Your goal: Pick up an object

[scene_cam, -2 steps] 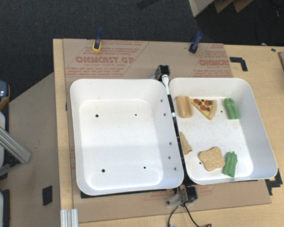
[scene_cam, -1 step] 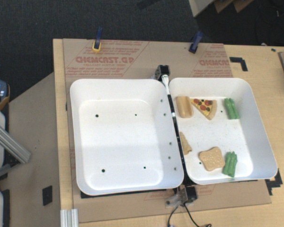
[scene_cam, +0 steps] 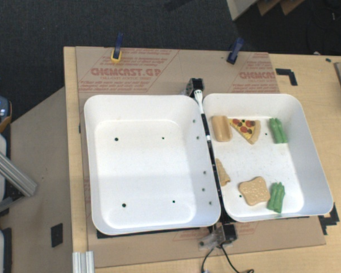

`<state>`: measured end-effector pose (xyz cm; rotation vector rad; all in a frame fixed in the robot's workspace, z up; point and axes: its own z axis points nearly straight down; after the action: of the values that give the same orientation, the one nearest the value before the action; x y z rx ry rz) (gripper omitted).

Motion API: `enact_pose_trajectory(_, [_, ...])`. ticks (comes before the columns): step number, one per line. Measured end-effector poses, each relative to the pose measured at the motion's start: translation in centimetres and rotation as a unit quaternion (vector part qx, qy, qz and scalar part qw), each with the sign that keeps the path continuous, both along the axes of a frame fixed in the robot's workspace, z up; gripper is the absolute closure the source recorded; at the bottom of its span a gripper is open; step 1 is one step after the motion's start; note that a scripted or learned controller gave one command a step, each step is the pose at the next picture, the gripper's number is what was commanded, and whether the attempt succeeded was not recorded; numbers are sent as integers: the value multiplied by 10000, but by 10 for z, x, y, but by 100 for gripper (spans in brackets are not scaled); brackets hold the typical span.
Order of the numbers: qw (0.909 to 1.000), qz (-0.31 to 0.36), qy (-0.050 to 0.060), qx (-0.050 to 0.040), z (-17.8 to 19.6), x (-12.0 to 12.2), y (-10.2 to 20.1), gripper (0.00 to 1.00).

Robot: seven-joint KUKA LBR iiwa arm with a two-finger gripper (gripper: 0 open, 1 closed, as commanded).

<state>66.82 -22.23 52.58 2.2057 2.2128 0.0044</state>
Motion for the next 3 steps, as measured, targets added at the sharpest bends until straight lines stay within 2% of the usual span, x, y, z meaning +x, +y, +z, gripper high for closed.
enact_pose_trajectory(1, [10000,9,-31,-19,12,1,1,100])
enact_pose_trajectory(2, [10000,8,-24,-16,11,1,1,0])
enact_pose_trajectory(3, [10000,17,-55,-36,23,1,2,100])
